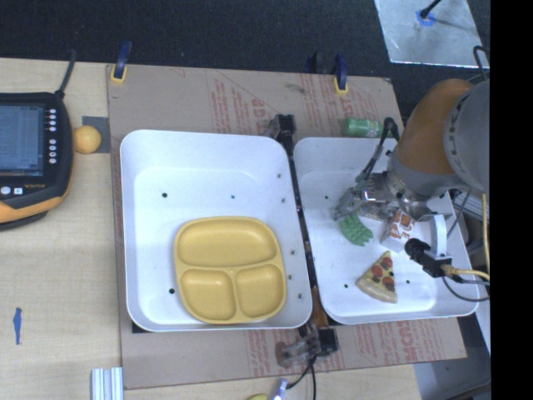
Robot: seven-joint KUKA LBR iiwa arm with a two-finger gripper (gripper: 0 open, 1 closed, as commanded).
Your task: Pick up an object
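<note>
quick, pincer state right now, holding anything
Pincer: low in the right bin, just above the green toy; grip state cannot be told.

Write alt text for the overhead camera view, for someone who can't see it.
A grey robot arm with an orange band reaches from the right into the right white bin, its pincer just above a green toy, with a toy pizza slice nearby. The left white bin holds a yellow three-compartment plastic plate.

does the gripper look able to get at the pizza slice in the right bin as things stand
Probably yes. The pizza slice lies flat on bare floor of the right bin, nothing on it, and the gripper hangs nearby above the green toy.
</note>
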